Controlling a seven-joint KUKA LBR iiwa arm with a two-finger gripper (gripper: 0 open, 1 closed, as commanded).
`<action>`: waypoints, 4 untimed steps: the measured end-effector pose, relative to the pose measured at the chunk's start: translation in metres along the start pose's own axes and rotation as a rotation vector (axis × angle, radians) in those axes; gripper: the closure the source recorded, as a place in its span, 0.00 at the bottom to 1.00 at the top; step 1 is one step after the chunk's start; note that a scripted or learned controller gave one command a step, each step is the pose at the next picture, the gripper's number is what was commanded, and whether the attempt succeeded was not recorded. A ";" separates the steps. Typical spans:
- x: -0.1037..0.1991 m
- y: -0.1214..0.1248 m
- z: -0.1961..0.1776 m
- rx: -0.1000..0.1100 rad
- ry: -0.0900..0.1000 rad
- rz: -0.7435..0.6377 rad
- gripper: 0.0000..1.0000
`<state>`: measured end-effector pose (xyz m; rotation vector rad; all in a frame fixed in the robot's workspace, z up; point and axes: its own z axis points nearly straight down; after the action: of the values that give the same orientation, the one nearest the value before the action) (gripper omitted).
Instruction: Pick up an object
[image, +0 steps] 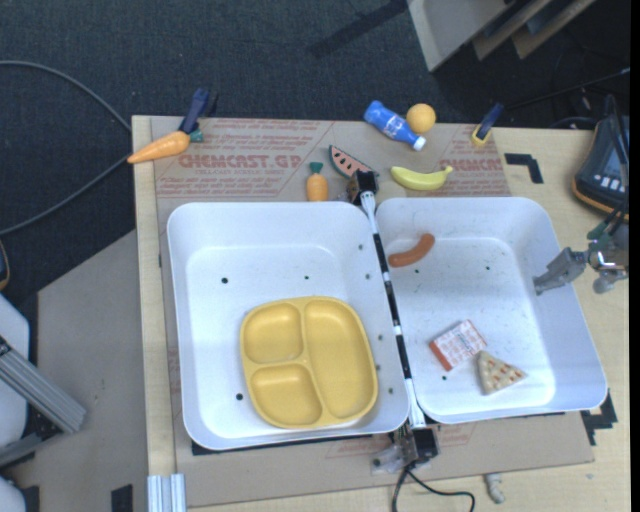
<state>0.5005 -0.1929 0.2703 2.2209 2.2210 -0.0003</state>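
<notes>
The right bin (520, 225) holds three loose things. A brown sausage (411, 250) lies near its back left corner. A red and white packet (458, 346) and a tan pizza slice (497, 373) lie close together toward the front. My gripper (581, 274) hangs at the right bin's right rim, open, with nothing between its fingers. It is well to the right of the sausage and above and right of the packet and the slice.
A yellow divided plate (308, 359) lies in the left bin (200, 260). Behind the bins on the bench lie a carrot (160, 148), a small orange toy (317, 186), a watermelon slice (346, 161), a banana (420, 178), a blue bottle (392, 124) and an orange (422, 116).
</notes>
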 end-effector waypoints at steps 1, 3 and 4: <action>0.065 0.012 0.156 0.003 0.002 -0.001 0.00; 0.098 0.031 0.186 0.003 0.001 0.001 0.00; 0.080 -0.002 0.186 0.003 0.001 0.001 0.00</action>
<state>0.4987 -0.1127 0.0842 2.2238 2.2220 -0.0017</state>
